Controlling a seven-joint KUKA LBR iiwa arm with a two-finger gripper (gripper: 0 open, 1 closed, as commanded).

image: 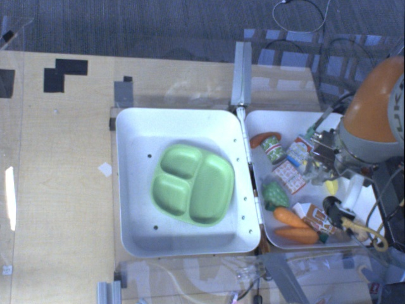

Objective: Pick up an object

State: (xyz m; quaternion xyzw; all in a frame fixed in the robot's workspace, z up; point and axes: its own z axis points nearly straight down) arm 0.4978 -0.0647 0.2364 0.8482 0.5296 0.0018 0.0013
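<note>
The wooden surface [63, 170] carries two white bins side by side. The left bin [133, 233] holds a green divided plate [193, 183] and nothing to pick; the right bin [269, 233] is crowded with small goods. The arm [380, 109] reaches in from the right, its orange band over the bin's far side, and the claw [323, 160] hangs low among the packets near the bin's middle. Whether it is released or clenched I cannot tell, since the wrist hides its tip. Candidates run from two carrots [294, 227] lying at the near wall, to a printed packet [292, 177], a green leafy piece [275, 195] and a small can [273, 147] near the far left corner. To do this step well, I would choose an item lying apart from its neighbours, such as the can, and descend centred over it.
</note>
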